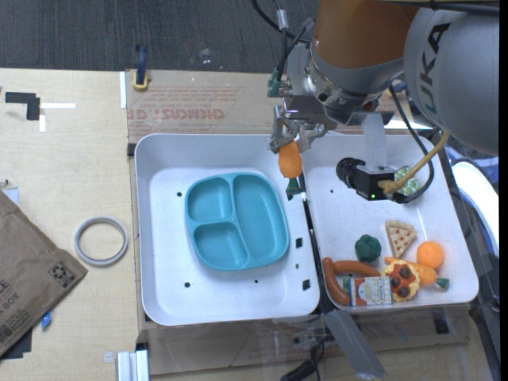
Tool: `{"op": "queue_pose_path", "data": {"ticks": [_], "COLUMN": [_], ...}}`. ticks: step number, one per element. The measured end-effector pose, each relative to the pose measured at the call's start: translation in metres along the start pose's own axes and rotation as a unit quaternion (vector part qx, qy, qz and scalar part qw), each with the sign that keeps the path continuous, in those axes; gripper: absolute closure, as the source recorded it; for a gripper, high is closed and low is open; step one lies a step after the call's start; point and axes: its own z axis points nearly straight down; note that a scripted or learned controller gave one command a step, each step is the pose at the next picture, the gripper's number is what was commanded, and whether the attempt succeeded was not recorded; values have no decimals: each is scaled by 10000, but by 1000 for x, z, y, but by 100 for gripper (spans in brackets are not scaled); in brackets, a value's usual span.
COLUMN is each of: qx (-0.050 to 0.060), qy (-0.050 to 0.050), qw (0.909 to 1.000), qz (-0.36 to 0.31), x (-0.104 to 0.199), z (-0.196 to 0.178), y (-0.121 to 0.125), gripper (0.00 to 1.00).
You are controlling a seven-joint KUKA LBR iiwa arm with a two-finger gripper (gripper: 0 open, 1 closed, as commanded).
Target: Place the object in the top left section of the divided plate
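A teal divided plate (pixel 236 221) lies in the left white bin (pixel 159 236), with two small sections on its left and one long section on its right. My gripper (pixel 290 143) hangs above the divider between the two bins, up and to the right of the plate. It is shut on a small orange object (pixel 290 162) that hangs from its fingers, clear of the plate. The grey arm with its orange band (pixel 373 14) comes in from the upper right.
The right bin (pixel 460 236) holds toy food: a green broccoli (pixel 367 247), a pizza slice (pixel 400 236), an orange (pixel 430 255), a sausage (pixel 343 272) and a small carton (pixel 370 291). A tape ring (pixel 101 240) and a brown bag (pixel 28 276) lie left of the bins.
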Motion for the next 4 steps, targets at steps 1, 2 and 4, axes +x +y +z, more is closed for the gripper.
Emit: {"op": "queue_pose_path", "data": {"ticks": [1,2,4], "qx": [10,0,7], "qy": [-4,2,1], "qw": [9941,9997,9776], "qz": [1082,230,2104], "x": [18,-2,8], "z": [97,-27,82], "y": [0,48,19], "gripper": [100,100,100]}}
